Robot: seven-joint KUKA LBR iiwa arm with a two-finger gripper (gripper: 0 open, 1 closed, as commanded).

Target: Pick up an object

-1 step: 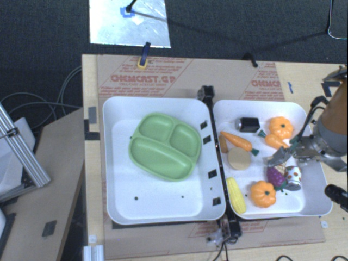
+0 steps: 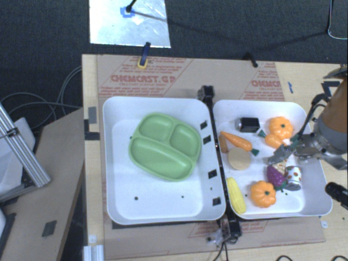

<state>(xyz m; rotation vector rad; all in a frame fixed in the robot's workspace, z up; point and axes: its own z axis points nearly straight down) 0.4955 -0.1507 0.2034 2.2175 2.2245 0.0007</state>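
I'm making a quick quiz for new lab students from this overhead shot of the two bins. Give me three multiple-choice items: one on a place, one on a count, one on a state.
1. Where does the green divided plate lie?
A. in the left bin
B. in the right bin
C. on the bench outside the bins

2. How many small orange pumpkins are in the right bin?
A. one
B. two
C. four

3. How does the corn cob lie?
A. standing upright
B. flat on the bin floor
C. on top of the plate

Answers: 1 A, the plate sits in the left bin. 2 B, one pumpkin at the far side and one pumpkin at the near side. 3 B, it lies flat by the bin's left wall.
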